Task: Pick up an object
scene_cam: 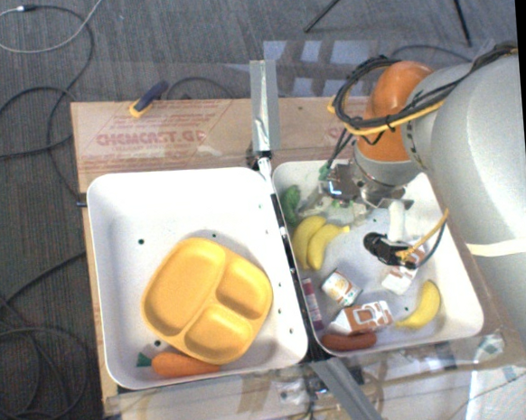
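Observation:
My gripper [341, 192] hangs low over the far part of the right bin [462, 320], under the orange wrist band. Directly beside it lie a green leafy toy [292, 199] and two yellow bananas [312, 239], just to its left and front. Nothing can be seen held in it. Further toward the front of the same bin are a small white and orange can [340, 288], a brown and white carton [369, 315], a red-brown sausage [348, 340] and another banana [422, 305].
The left bin [118, 216] holds an upturned yellow divided plate [208, 298] and an orange carrot [180, 365] at its front edge. A narrow dark-red item [311, 302] lies along the right bin's left wall. The arm's grey body covers the right side.

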Controlling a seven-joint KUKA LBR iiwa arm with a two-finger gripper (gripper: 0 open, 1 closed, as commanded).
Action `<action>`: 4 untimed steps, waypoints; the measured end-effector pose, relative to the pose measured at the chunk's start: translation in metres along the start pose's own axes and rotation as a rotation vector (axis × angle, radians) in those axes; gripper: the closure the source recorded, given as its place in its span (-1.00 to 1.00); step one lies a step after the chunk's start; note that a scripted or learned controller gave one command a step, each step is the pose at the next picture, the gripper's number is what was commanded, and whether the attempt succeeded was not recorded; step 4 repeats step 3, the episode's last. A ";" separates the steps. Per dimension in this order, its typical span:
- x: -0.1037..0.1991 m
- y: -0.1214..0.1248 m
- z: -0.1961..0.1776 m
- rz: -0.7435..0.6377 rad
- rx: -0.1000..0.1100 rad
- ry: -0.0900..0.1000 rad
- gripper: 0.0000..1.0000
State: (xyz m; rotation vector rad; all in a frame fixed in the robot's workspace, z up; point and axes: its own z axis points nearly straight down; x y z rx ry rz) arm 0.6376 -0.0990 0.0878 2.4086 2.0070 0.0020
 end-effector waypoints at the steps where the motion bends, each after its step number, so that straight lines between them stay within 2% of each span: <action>1: 0.002 0.001 -0.011 -0.002 -0.004 0.005 1.00; 2: -0.065 -0.028 -0.114 -0.142 0.007 0.001 1.00; 3: -0.064 -0.028 -0.113 -0.142 0.007 0.003 -1.00; 4: -0.064 -0.028 -0.113 -0.142 0.007 0.003 -1.00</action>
